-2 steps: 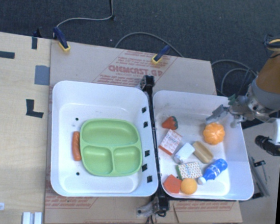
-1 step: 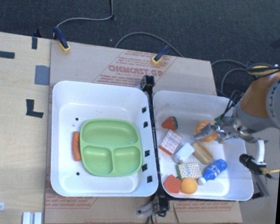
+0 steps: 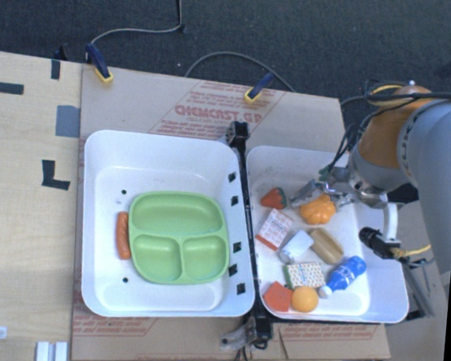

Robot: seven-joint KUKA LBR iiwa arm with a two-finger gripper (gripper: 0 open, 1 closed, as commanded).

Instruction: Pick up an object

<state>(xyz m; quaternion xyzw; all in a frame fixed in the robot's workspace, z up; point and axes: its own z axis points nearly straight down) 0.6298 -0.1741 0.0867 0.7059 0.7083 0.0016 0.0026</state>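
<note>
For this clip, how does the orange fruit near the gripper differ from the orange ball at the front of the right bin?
The orange fruit looks larger and lumpier than the small, smooth orange ball. The fruit lies toward the back of the right bin, right beside the gripper, while the ball sits at the front edge, away from the arm. The ball rests between a red piece and a blue bottle. Both are orange and roundish.

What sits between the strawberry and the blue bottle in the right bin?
In the camera view, between the strawberry and the blue bottle lie a red-and-white packet, a white block and a tan bread-like piece.
</note>
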